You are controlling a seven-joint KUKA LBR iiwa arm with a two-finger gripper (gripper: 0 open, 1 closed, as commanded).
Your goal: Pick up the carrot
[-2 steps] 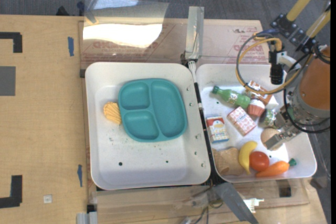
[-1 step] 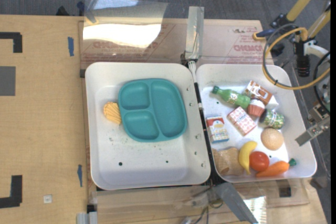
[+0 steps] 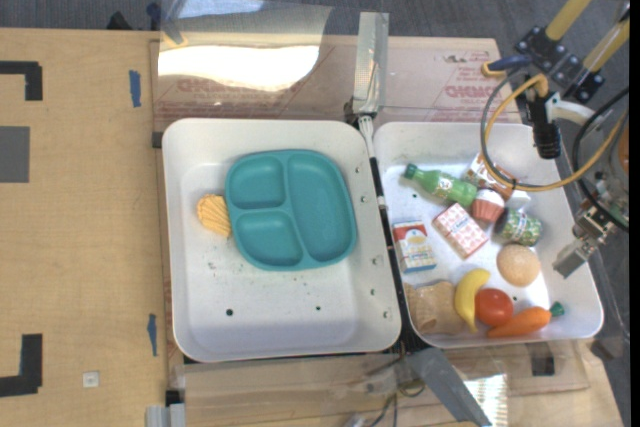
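Food crowds the right bin (image 3: pixel 590 315); the gripper (image 3: pixel 580 247) hangs over that bin's right rim, and whether it is parted or closed cannot be told. A green bottle (image 3: pixel 440 183) lies toward the bin's far left corner. The carrot (image 3: pixel 520 321) lies free along its near rim toward the right corner, with a banana (image 3: pixel 468 295) and a tomato (image 3: pixel 492 305) also at that near rim.

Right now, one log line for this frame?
target: orange toy carrot | place: right white bin, front corner | pose: lying beside red toy tomato | picked: no
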